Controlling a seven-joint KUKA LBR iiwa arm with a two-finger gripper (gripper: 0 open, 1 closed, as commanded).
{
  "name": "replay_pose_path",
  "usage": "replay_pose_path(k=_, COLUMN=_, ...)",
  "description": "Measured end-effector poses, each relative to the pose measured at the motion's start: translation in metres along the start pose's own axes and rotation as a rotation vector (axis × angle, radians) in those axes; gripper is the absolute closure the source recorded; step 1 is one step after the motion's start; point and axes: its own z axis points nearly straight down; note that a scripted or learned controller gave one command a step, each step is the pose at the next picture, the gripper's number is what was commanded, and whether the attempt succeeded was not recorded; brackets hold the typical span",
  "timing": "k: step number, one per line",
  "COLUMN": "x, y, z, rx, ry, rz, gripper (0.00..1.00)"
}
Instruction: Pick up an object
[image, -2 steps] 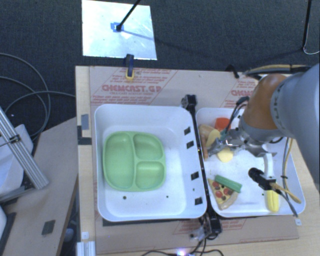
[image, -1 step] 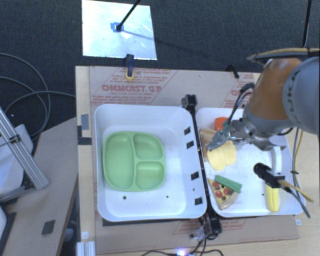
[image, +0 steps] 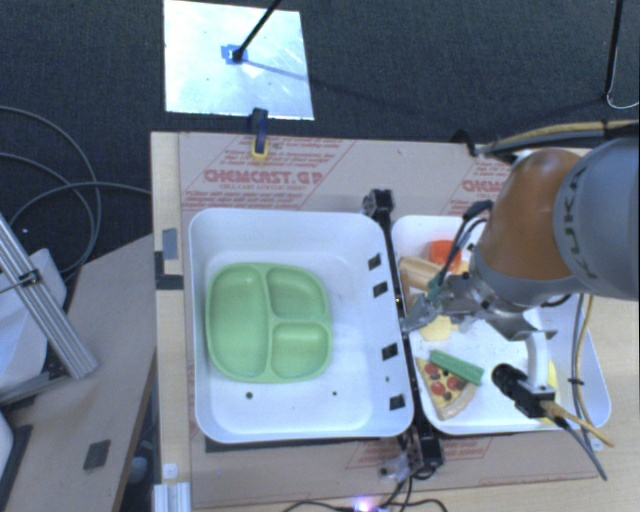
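Over on the left we see the green divided plate (image: 268, 322) lying flat in the left bin (image: 300, 228), and crossing to the right bin (image: 596, 398) we find a pizza slice toy (image: 445, 385) with a green block (image: 456, 365) touching its upper edge. Our gripper (image: 432, 303) hangs low over that bin's left side near a yellow piece (image: 437, 327), though we cannot tell how it is set or whether it has anything. We judge the pizza slice light, stiff and flat, best pinched across its narrow sides.

The grey arm (image: 590, 215) reaches in from the right, orange band above the wrist, tool (image: 425, 310) lowered leftward.
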Motion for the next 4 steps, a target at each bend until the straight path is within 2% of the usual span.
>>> replay_pose_path(k=1, x=-0.07, y=0.069, z=0.08, rx=-0.002, ry=-0.005, rz=0.009, gripper=0.0)
replay_pose_path(k=2, x=0.011, y=0.081, z=-0.006, rx=-0.012, ry=0.002, rz=-0.006, gripper=0.0)
replay_pose_path(k=3, x=-0.05, y=0.13, z=-0.002, rx=-0.008, ry=-0.004, rz=0.008, gripper=0.0)
replay_pose_path(k=4, x=-0.101, y=0.131, z=0.082, rx=-0.011, ry=-0.005, rz=0.002, gripper=0.0)
